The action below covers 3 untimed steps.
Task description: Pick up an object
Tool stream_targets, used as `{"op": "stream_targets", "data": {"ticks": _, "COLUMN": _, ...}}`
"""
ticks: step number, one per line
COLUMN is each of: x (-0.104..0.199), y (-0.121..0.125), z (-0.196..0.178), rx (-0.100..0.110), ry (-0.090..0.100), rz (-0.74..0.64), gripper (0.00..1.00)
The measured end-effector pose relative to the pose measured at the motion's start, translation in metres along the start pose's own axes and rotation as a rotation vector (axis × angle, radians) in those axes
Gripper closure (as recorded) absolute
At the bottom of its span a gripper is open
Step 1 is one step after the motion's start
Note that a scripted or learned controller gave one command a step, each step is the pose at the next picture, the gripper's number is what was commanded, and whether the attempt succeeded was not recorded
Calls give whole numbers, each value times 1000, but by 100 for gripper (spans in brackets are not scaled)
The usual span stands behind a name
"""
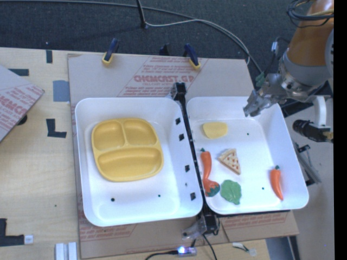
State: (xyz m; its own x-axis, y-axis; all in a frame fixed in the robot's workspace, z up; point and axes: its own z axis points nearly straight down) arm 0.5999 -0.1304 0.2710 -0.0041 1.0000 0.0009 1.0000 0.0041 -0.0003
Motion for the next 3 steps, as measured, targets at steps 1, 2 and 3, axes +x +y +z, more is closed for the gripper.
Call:
{"op": "stream_targets", "data": {"ticks": 1, "x": 54, "y": 1, "z": 13, "rx": 1, "ry": 0, "rz": -1, "gripper": 100}}
{"op": "stream_targets", "data": {"ticks": 2, "x": 97, "y": -11, "z": 24, "rx": 1, "ry": 0, "rz": 1, "gripper": 100}}
{"op": "stream_targets", "data": {"ticks": 3, "x": 148, "y": -26, "z": 21, "rx": 0, "ry": 0, "rz": -1, "gripper": 100}}
